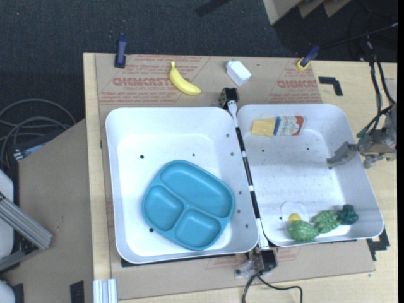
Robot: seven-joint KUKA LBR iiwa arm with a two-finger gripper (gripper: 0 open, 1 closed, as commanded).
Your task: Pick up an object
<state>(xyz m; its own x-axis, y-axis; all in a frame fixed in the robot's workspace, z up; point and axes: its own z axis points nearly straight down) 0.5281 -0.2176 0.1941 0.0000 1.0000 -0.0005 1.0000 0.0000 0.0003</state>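
The bench (95,169) carries 2 shallow white bins side by side. The left bin (126,131) holds 1 blue divided plate (187,204), lying flat toward the near edge. Behind the bins, on the cardboard sheet, a yellow banana (183,81) and a small white block (238,73) rest outside the work area, so they are probably not targets.

The right bin (328,115) holds the candidates: a yellow and white box (278,126) flat against the far wall, and a green soft toy (319,223) with a small yellow piece (294,219) touching it, lodged along the near wall.

The claw (347,153) is at the right bin's right rim, well apart from both items. Nothing sits between its fingers; whether they are spread or pressed together cannot be told. No object is lifted yet.
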